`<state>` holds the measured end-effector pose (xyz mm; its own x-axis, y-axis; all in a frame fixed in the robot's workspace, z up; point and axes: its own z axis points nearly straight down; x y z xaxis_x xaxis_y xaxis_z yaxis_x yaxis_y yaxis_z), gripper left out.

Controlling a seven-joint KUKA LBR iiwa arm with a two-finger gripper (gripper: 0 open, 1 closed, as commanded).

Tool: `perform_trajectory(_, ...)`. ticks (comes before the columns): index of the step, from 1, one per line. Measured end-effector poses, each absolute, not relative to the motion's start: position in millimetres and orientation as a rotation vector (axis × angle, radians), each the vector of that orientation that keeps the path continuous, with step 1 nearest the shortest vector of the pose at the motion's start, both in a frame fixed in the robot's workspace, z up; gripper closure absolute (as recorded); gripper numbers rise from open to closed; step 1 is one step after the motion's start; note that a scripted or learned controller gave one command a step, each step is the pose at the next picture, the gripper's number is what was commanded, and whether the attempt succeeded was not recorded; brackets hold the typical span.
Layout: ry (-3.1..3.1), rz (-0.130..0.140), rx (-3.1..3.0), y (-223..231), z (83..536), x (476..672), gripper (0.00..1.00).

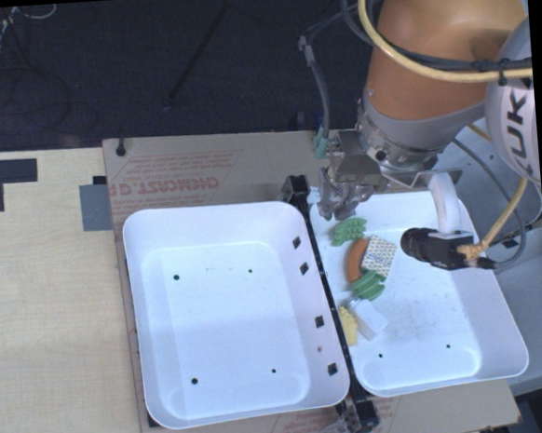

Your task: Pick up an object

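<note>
**Pick not yet made**

Hovering over the far left corner of the right-hand shallow white plastic bin (487, 353): the grey two-finger gripper (340, 205), nothing visible between its fingers, opening impossible to judge. Just below it, a small green leafy toy (349, 229). Nearer than that, an orange sausage-shaped piece (354, 258) and a speckled white block (378, 255), all resting on the bin floor. Descent, closing and lift all left to do.
</note>
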<state>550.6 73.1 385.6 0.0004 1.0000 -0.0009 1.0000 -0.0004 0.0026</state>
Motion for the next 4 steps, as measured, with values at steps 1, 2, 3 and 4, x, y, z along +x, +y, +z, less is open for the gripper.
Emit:
perform_trajectory(1,2.227,-0.012,2.225,77,351,491.3,1.0)
perform_trajectory(2,2.219,0.0,2.222,68,373,548.7,1.0)
perform_trajectory(3,2.224,-0.015,2.23,56,327,476.2,1.0)
perform_trajectory(4,2.224,0.005,2.216,99,394,509.3,1.0)
